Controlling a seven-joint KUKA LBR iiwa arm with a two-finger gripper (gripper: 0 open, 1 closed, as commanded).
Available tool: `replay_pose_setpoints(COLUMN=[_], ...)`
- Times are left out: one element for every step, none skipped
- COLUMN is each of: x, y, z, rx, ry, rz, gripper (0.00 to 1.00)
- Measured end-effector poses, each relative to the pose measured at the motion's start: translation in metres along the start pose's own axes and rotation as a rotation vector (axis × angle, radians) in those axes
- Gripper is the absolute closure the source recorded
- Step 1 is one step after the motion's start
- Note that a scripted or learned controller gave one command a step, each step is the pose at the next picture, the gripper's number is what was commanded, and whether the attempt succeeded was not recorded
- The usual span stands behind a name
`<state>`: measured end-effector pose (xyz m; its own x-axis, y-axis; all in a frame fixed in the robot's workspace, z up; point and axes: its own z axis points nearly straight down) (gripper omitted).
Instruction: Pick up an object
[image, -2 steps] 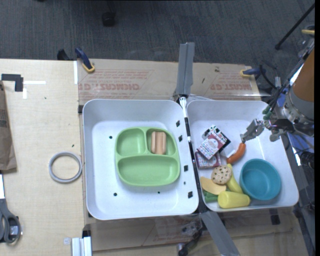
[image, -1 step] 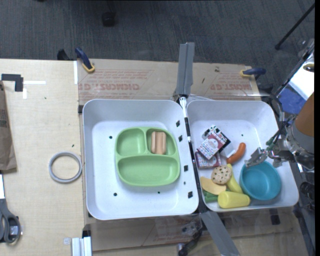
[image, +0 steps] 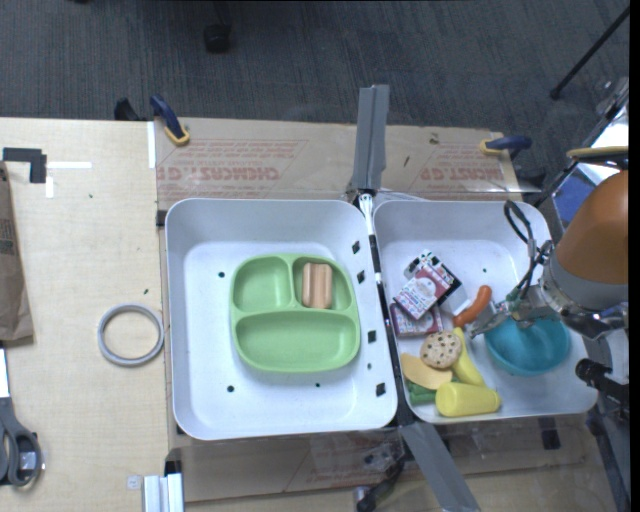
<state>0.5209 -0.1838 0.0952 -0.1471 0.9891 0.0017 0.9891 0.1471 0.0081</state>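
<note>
My gripper hangs low in the right bin, at the left rim of a blue bowl and just right of a small orange carrot. Left of the carrot lies a white and pink packet. Toward the front of that bin sit a cookie, a yellow slice and a yellow cylinder. The left bin holds a green divided plate with a hot dog in its upper right compartment. The arm's orange band covers the bin's right edge.
A grey tape ring, scissors and a brown bag lie on the bench left of the bins. Blue and yellow clamps grip the cardboard behind them. A grey post stands between the bins.
</note>
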Motion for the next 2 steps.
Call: replay_pose_setpoints(x=[-0.007,-0.009], y=[0.008,-0.025], z=[0.0,0.001], rx=[0.003,0.003], ry=[0.008,0.007], rz=[-0.136,0.076], gripper=[0.0,0.0])
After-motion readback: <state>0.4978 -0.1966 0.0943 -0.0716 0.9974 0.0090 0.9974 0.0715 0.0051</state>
